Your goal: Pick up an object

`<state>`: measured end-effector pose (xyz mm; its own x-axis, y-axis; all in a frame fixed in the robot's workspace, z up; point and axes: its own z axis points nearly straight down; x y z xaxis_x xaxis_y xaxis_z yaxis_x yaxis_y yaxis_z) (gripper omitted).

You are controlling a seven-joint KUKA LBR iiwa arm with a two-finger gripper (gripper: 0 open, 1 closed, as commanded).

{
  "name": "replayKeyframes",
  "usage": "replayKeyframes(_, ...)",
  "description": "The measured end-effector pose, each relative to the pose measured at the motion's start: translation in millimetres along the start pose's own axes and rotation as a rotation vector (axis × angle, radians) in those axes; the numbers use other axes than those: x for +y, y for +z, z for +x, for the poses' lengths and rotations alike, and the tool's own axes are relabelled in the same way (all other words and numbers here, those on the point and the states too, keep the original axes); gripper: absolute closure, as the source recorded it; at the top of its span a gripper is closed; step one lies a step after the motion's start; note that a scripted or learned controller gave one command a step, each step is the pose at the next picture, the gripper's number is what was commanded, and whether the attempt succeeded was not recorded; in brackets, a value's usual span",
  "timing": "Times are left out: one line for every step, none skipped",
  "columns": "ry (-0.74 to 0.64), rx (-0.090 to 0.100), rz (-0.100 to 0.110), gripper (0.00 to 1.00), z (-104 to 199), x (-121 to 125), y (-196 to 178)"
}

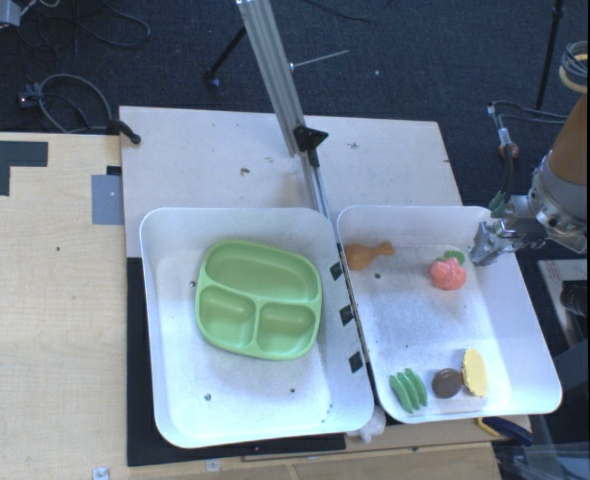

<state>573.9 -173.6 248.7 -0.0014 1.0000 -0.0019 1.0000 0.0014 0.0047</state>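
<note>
In the right bin (520, 313) lie a red strawberry-like toy with a green top (449, 271), an orange drumstick-shaped piece (368, 255), a green ridged piece (408, 389), a small brown round piece (446, 382) and a yellow piece (474, 372). My gripper (487, 245) hangs at the bin's right rim, just right of the red toy and a little above it. Nothing shows between its fingers.
The left bin (165, 368) holds a green divided plate (259, 299). A slanted metal rail (280, 78) runs from the back down to the wall between the bins. Cables lie on the dark floor behind the bench.
</note>
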Motion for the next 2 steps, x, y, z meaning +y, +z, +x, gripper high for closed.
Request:
replayKeyframes(-0.004, 0.005, 0.009, 1.00, 58.5, -7.3, 11.0)
replayKeyframes(-0.004, 0.005, 0.009, 1.00, 119.6, -12.1, 14.2)
